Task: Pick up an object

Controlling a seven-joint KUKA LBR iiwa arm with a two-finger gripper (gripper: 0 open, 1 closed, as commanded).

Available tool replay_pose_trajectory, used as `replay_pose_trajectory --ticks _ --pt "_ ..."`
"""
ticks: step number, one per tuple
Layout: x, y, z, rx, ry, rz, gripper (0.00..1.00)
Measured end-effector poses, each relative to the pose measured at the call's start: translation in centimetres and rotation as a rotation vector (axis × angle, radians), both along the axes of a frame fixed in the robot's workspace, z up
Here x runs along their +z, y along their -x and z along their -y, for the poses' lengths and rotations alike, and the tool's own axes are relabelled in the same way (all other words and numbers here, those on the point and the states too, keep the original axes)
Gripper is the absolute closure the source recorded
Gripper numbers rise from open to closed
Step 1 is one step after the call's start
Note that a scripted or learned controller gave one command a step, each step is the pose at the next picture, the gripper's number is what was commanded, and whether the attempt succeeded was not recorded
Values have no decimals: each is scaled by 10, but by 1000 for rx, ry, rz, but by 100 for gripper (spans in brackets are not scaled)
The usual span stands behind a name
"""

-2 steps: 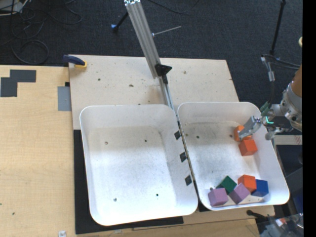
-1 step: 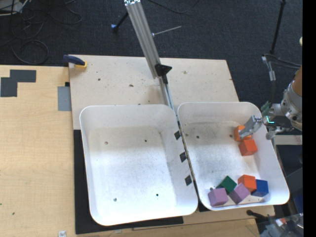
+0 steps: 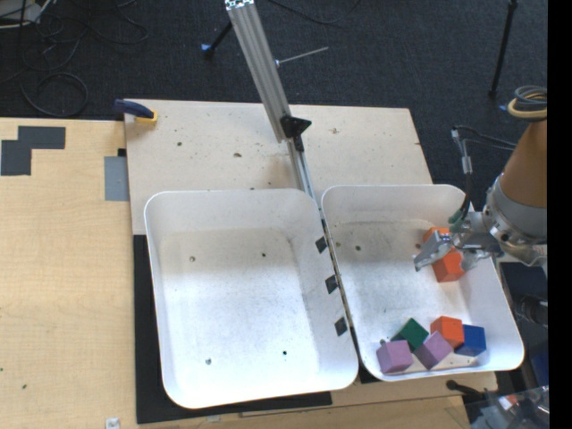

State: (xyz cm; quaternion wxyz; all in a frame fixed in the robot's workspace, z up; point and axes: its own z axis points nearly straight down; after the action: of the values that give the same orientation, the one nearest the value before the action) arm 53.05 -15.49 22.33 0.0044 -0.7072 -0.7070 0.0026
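Orange block [image 3: 448, 263] sat pinched between the fingers of the pincer [image 3: 444, 256], over the right bin [image 3: 393, 199]; no legible writing.

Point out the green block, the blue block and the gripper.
green block [image 3: 413, 332], camera view, on its top face.
blue block [image 3: 473, 339], camera view, on its front face.
gripper [image 3: 430, 254], camera view, midway between its fingertips.

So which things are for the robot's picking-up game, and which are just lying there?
For the job:
gripper
orange block by the gripper
green block
orange-red block
blue block
two purple blocks
right bin

Just lying about:
left bin
blue clamp
metal pole
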Motion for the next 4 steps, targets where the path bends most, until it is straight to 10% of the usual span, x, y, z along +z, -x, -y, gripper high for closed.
replay_pose_trajectory --ticks 2,3,4 --pt "-107 5 -7 -1 -1 0 0" --pt "-93 4 -4 -9 1 5 100" --pt "-48 5 -11 1 2 11 100"
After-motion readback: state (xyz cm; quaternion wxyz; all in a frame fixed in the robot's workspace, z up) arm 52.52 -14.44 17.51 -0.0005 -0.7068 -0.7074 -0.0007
